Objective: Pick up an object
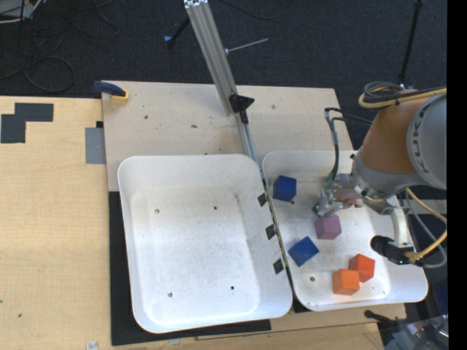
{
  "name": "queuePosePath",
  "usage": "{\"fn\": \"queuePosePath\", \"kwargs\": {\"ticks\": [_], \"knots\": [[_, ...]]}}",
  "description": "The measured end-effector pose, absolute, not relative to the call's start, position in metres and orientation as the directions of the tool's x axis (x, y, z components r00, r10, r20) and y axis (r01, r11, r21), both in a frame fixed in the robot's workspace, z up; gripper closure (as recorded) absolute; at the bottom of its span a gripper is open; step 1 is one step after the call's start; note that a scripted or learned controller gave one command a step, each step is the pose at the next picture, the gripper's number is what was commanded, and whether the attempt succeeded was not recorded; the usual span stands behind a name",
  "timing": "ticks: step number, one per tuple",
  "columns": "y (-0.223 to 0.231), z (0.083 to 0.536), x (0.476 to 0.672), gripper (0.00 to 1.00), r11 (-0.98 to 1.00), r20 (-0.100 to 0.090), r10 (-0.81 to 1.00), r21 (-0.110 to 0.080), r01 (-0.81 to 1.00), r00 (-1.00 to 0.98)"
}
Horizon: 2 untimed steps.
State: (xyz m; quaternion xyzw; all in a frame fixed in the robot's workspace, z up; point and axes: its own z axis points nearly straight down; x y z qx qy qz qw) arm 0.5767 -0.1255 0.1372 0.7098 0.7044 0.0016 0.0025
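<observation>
The right bin (408, 286) holds two blue cubes (284, 188) (303, 251), a purple cube (328, 227) and two orange cubes (346, 281) (363, 266). My gripper (330, 204) hangs low in this bin, just above and behind the purple cube, its tips close to the cube's top edge. The grey arm with its orange band comes in from the right. I see no cube between the fingers.
The left bin (146, 188) sits beside the right one, with black clips along their shared wall. A slanted aluminium bar (215, 57) rises from behind the bins. A cable loops near the right bin's back edge.
</observation>
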Motion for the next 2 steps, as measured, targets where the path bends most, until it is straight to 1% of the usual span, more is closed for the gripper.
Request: {"fn": "queuePosePath", "kwargs": {"ticks": [1,2], "knots": [[-0.128,0.179,0.576,1.0,-0.004,0.0,1.0,0.001,1.0,0.004],[-0.129,0.208,0.576,1.0,0.0,0.0,1.0,0.001,1.0,0.0]]}}
